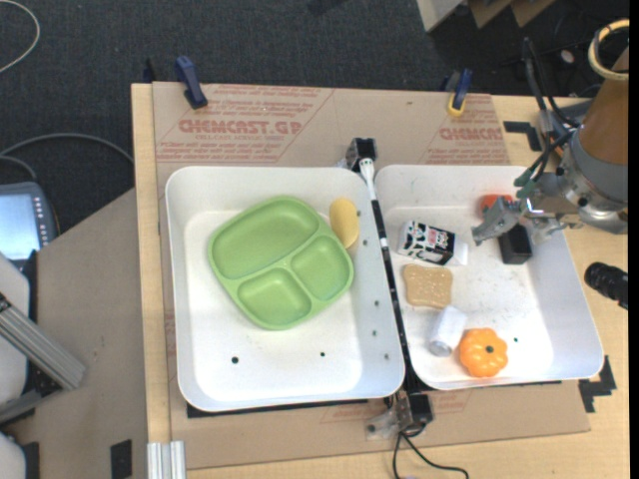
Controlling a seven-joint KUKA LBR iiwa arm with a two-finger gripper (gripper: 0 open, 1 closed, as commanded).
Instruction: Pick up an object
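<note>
Your gripper [504, 230] hangs over the right bin [569, 297] at its one o'clock corner, and you can't tell from here how wide the claw stands. The nearest candidate is the black-and-white carton [429, 241], at nine o'clock from the gripper. It looks light, stiff and boxy; take it across its short flat sides, gently, since thin card may crush.

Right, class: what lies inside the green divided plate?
Nothing shows in the green divided plate; all three compartments look bare. The yellow lemon-like piece sits outside, by its rim. What's underneath is covered.
</note>
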